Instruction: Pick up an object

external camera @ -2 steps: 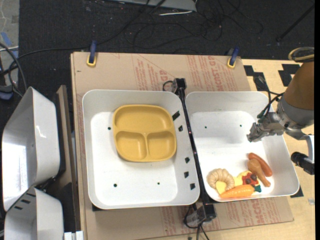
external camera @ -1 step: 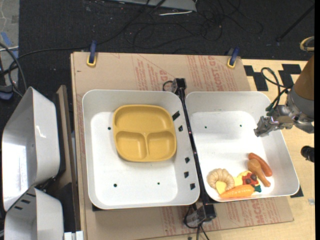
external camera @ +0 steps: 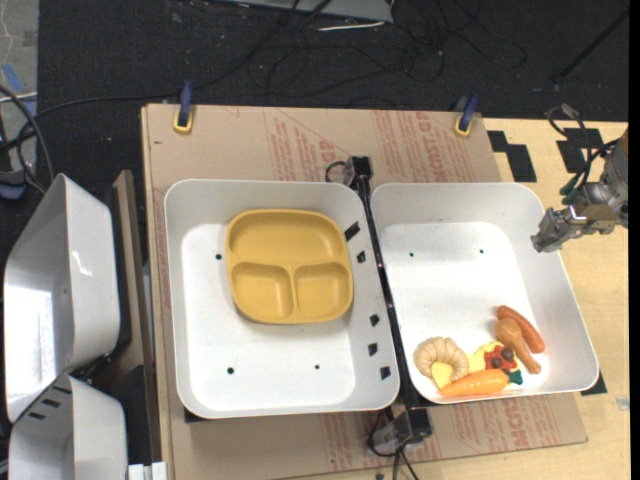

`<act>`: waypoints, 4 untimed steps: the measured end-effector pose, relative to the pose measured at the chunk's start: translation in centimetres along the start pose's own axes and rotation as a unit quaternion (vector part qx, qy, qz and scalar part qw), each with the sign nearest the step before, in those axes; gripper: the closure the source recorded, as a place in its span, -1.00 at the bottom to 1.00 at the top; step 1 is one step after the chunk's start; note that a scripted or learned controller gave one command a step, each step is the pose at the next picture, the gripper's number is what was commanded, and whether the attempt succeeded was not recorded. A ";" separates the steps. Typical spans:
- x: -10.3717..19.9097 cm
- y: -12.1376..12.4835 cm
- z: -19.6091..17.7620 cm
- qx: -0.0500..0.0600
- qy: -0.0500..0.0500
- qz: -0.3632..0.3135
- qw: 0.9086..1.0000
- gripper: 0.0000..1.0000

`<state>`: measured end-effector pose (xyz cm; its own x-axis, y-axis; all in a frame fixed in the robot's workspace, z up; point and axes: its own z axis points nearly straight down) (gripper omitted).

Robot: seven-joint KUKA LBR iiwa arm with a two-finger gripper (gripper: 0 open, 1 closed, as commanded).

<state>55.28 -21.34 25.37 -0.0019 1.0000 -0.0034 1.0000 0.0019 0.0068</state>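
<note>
- Looking at the right side of the bench, you see the gripper [external camera: 556, 230] hanging over the right rim of the right bin [external camera: 450, 268], well apart from the food toys. It is too small and too blurred here, so I cannot tell how it is set, and nothing can be made out in its hold.
- The things to pick lie in a tight group at the near right corner of this bin: a croissant [external camera: 440, 354], a carrot [external camera: 474, 384], a sausage [external camera: 521, 330] and a small yellow and red toy [external camera: 497, 358] between them.
- I judge that the pick is not yet begun, so you must first bring the arm toward that corner.
- The sausage seems the easiest choice, because it lies at the edge of the group. Come down straight over its middle and close across its short width.
- Take care of the sloped wall of the bin, which is just beside the group.
- The left bin [external camera: 200, 368] bears a yellow divided plate [external camera: 290, 265]; it is large and flat, so I think it is a poor target.
- The cardboard sheet [external camera: 300, 133] under the bins has red printing, but it is faint and turned, and I cannot read it.
</note>
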 end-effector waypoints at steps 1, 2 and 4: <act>0.0 0.2 -4.3 0.000 0.000 -0.001 1.000 1.00; 5.0 -1.2 -3.2 0.004 0.002 -0.002 1.000 1.00; 16.5 -3.0 -1.4 0.004 0.003 -0.003 1.000 1.00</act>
<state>52.27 -4.86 26.73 -0.0083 1.0000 0.0017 1.0000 0.0083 -0.0020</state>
